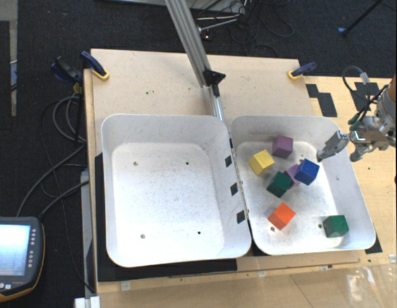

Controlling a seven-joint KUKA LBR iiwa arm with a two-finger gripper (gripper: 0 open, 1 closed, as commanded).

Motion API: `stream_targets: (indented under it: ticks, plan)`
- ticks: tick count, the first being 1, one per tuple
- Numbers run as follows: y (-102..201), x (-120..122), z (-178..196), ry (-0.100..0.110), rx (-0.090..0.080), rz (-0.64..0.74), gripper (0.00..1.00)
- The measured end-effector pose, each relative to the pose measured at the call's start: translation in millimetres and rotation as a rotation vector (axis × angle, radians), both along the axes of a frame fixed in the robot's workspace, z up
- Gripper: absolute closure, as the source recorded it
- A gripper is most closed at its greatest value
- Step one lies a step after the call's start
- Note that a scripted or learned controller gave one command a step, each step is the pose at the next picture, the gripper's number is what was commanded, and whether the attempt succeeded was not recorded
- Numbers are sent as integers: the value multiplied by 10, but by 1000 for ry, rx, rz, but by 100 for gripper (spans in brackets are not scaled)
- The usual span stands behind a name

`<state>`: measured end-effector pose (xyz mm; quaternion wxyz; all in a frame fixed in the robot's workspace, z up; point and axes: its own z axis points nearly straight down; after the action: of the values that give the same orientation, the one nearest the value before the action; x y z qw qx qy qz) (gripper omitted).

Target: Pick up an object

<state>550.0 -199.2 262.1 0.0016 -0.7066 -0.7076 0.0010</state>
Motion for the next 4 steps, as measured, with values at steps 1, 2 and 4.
stream_targets:
  ticks: [1,2,4]
  plan:
    - [0,7,20,-4,-1,0,0]
    - [-3,50,-611,2,0,-2,0]
    - [-6,-58,-1501,0,0,-3,0]
